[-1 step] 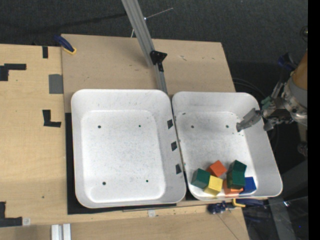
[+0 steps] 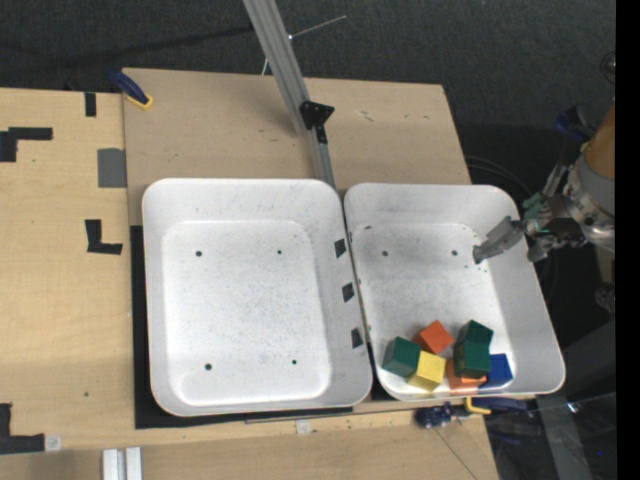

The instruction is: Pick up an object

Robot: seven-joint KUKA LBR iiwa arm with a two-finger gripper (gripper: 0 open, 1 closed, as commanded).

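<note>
Nearest the viewer, at roughly five o'clock in the frame, a cluster of small blocks sits heaped in the near corner of the right bin (image 2: 520,298). The blocks touch or overlap one another: a green block (image 2: 402,356) at the cluster's nine o'clock side, a yellow block (image 2: 430,369) just beside it, an orange block (image 2: 435,336) at twelve o'clock, a dark green block (image 2: 476,345) toward three o'clock, and a blue block (image 2: 498,369) against the bin's near wall. A reddish piece shows low among them; its shape cannot be made out. In my judgement they have gathered there because the bin floor curves up at its walls and loose pieces settle into a corner. Any one of them would serve the task; none is lifted.

At nine o'clock of that bin lies the left bin (image 2: 160,268), edge to edge with it, both resting on the wooden surface (image 2: 390,128).

Farther back, at three o'clock in the frame, the gripper (image 2: 484,249) hangs above the far right part of the right bin, well apart from the blocks. A grey finger points toward nine o'clock over the bin floor. How far open it stands I cannot tell from this angle; nothing is seen between its parts, and it touches no block.

Beyond, a metal pole (image 2: 285,58) slants away toward twelve o'clock.
</note>
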